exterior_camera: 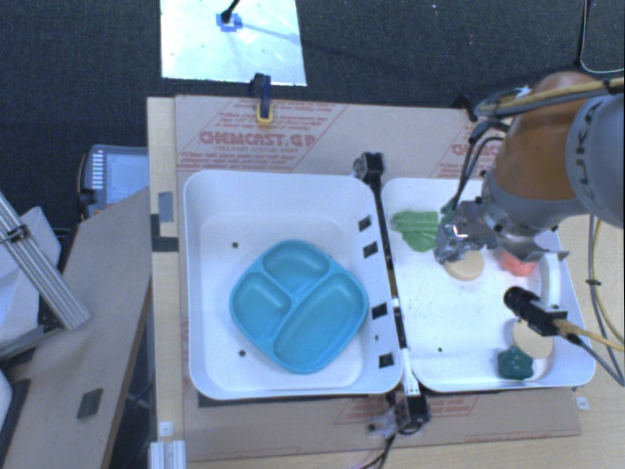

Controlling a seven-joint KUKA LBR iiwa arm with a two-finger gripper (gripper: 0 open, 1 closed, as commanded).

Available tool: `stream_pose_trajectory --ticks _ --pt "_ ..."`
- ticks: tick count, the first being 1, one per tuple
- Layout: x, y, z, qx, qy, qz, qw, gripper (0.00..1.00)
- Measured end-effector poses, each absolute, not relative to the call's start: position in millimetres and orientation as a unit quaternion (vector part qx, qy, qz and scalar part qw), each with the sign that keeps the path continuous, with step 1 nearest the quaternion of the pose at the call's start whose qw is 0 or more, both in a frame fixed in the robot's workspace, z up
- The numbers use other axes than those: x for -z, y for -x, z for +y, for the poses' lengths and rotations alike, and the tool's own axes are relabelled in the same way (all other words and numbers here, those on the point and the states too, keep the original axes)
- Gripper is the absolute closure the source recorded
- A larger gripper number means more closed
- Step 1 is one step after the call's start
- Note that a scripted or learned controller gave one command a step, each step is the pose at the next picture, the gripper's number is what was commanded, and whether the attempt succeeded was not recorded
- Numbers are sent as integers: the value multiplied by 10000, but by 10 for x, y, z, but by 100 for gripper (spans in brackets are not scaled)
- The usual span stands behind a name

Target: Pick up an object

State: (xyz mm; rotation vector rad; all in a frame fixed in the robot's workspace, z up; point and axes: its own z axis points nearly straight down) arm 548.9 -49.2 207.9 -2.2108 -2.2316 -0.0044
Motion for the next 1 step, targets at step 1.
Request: stream_pose_trajectory --ticks 1 --pt "-2033 -5647 66 16 7033 -7109 1 100"
